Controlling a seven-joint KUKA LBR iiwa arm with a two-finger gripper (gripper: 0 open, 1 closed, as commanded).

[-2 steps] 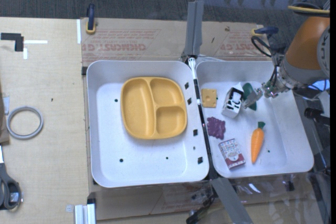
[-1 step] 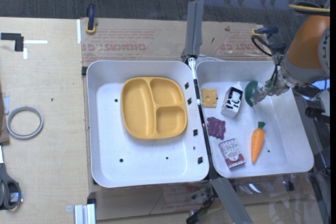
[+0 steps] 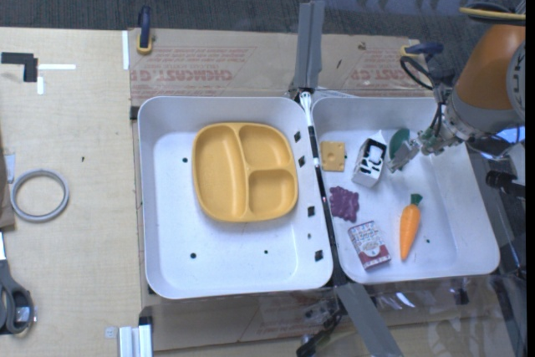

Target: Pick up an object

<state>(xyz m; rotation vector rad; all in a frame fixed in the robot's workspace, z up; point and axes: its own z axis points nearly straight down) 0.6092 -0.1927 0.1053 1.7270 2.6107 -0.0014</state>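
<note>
**Pick Step: Gripper Placement and Object Inventory**

The gripper is positioned low over the upper part of the right bin, just beside the black-and-white carton and a small green object. How far the gripper is open cannot be told from the camera view, and nothing is seen clamped in it.

The candidate objects are all located in the right bin. The carton is the nearest, on the gripper's side toward the bin divider. It is judged the most practical target. For a sound pick, the tool is to be centred over the carton, aligned across its narrow side, and lowered until the carton is straddled before closure is commanded. The green object lies very close; contact with it is to be avoided, since a sideways nudge is likely to shift the carton. A vertical lift is recommended, so that the bin wall is not struck.

Inventory, as counted:

- White bins: two. The left bin bears one yellow divided plate.
- Right bin contents: one black-and-white carton, one green object, one cracker-like yellow square, one purple grape cluster, one red-and-white packet, one carrot.
- On the bench at the left: one grey ring.
</note>
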